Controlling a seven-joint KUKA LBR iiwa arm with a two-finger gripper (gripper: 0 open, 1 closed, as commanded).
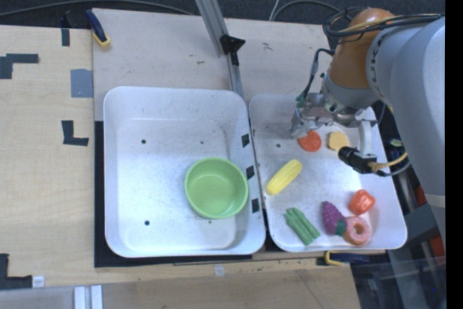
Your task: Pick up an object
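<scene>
Camera view: gripper (pixel 304 128) low at right bin's (pixel 273 106) far edge, just beside red toy (pixel 310 142) (likely grasp target); jaw state cannot be told.

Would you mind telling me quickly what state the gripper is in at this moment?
Gripper: low in the right bin, just beside the small red toy; open or closed cannot be told, and no object is seen held.

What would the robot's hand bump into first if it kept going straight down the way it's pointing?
Probably the small red-orange toy. The hand points down into the right bin, and that toy lies just under it. Depth is hard to judge from above, so it could instead touch the bin floor beside the toy.
</scene>
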